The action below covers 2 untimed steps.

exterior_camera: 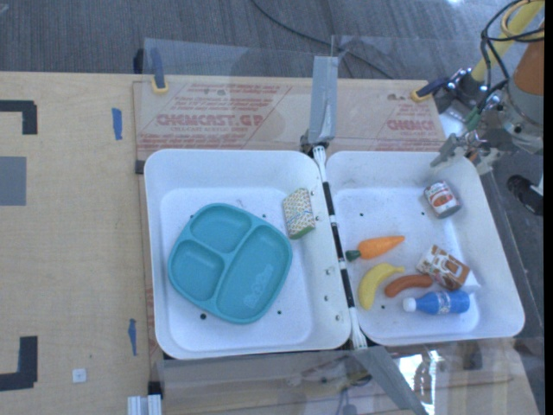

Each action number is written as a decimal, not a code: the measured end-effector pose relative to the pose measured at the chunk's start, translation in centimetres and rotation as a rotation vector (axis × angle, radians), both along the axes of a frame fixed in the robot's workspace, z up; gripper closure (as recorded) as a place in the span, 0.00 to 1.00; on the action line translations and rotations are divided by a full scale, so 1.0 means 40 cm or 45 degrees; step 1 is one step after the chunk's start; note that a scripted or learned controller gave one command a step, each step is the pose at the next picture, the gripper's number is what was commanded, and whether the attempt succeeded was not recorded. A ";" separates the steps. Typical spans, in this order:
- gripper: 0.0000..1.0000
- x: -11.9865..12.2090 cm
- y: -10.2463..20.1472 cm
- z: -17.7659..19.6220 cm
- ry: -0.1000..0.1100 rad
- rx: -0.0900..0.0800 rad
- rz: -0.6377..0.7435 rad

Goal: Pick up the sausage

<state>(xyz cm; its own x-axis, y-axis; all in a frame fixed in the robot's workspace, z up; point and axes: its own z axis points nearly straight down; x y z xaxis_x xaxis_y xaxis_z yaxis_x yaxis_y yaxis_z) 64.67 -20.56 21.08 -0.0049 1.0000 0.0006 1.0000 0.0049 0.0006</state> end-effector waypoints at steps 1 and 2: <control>0.00 -0.280 -0.045 -0.205 -0.002 0.004 -0.026; 0.00 -0.319 0.047 -0.284 -0.002 -0.002 -0.007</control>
<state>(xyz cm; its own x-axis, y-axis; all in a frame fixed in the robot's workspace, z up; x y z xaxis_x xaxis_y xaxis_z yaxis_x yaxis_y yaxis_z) 51.89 -18.67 9.70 0.0005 1.0000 -0.0012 1.0000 -0.0005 0.0024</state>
